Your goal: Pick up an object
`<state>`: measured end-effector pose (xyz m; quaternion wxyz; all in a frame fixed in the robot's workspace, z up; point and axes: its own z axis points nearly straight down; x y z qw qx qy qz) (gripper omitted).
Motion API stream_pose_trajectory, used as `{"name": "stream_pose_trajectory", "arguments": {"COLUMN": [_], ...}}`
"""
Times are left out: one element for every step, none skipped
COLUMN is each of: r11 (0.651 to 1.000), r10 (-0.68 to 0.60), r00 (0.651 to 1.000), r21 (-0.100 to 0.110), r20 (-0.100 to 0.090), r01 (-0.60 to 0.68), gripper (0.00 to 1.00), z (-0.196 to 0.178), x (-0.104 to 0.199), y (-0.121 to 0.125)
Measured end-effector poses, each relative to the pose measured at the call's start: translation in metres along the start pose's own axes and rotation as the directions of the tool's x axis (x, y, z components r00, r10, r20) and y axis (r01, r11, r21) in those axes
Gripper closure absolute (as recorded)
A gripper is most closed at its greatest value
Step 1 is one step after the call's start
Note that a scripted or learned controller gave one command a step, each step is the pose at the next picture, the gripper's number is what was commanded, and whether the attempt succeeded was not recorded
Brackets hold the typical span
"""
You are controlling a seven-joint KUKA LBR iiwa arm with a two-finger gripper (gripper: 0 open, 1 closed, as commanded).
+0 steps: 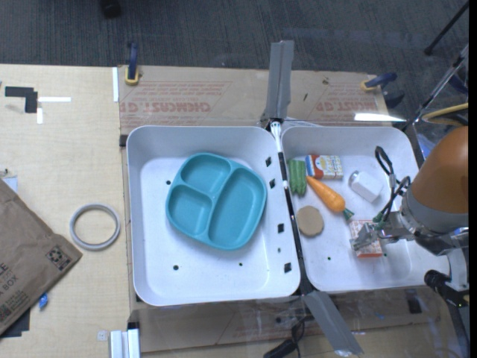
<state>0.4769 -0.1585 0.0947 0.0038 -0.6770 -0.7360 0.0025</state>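
Presently listed, from the slanted overhead view: two white bins side by side on the table (59,162).

Left bin (149,274): one teal divided plate (216,200), three compartments, lying flat near the bin's middle.

Right bin (328,271): a green vegetable (298,176) against the left wall, lengthwise; just beside it a small carton (326,166) with a red and white face; a toy carrot (326,194) lying at a slant below the carton, close to the green vegetable; a tan round disc (310,221) just below the carrot's thick end; a small white block (365,186) toward the right; a black loop (384,160) near the right wall; a small red and white packet (368,246) on the bin floor.

Arm (446,177): grey with orange band, entering from the right over the right bin's edge. Gripper (367,237) low in the bin, directly at the red and white packet and appearing to touch it. How far apart the fingers stand, and whether the packet sits between them, cannot be told from this view.

Outside the bins, on the table: a roll of tape (95,225) left of the left bin; a brown cardboard box (26,256) at the left edge
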Motion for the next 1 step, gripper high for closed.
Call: {"name": "stream_pose_trajectory", "arguments": {"r11": [1.0], "r10": [0.03], "r00": [1.0], "r21": [-0.003], "r20": [0.002], "r01": [-0.03], "gripper": [1.0], "z": [-0.0935], "x": [0.0884], "y": [0.008]}}
